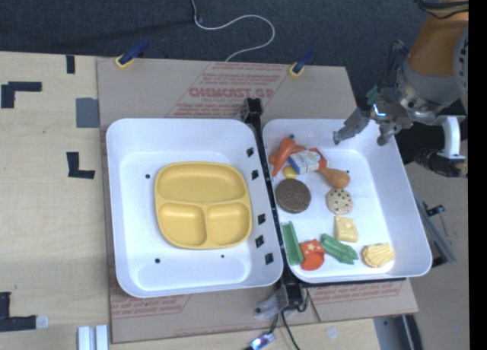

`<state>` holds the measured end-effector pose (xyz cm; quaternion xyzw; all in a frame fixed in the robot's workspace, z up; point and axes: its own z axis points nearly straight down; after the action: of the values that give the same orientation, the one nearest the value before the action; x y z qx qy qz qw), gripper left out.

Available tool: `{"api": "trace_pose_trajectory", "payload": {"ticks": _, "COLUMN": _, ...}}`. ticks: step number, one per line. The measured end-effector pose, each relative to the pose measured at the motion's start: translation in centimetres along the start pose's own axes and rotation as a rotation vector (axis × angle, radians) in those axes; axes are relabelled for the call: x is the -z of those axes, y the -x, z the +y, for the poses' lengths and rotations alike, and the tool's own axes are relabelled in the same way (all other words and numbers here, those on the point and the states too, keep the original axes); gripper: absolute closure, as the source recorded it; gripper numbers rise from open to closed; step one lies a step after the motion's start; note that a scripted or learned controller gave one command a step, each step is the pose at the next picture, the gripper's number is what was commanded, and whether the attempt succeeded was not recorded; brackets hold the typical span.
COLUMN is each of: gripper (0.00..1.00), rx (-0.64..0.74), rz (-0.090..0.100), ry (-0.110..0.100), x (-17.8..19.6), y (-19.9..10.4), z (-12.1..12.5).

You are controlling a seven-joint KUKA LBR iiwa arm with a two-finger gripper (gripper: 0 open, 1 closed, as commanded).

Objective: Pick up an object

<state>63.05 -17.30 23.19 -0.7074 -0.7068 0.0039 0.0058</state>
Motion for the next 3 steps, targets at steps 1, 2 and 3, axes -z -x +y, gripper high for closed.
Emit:
{"api": "trace_pose_trajectory", "payload": {"ticks": 1, "gripper": 0.0, "rx": 0.002, "rz": -0.002, "ry": 0.009, "x": 0.6, "y": 0.0, "z": 0.2}}
{"api": "trace_pose_trajectory", "payload": {"ticks": 2, "gripper": 0.0, "rx": 0.002, "rz": -0.001, "ry": 0.004, "x": -5.0, "y": -1.0, "z": -0.3}}
{"api": "trace_pose_trajectory", "payload": {"ticks": 3, "gripper": 0.0, "rx": 0.002, "rz": -0.002, "ry": 0.004, "x": -9.6, "y": -1.2, "z": -0.6}}
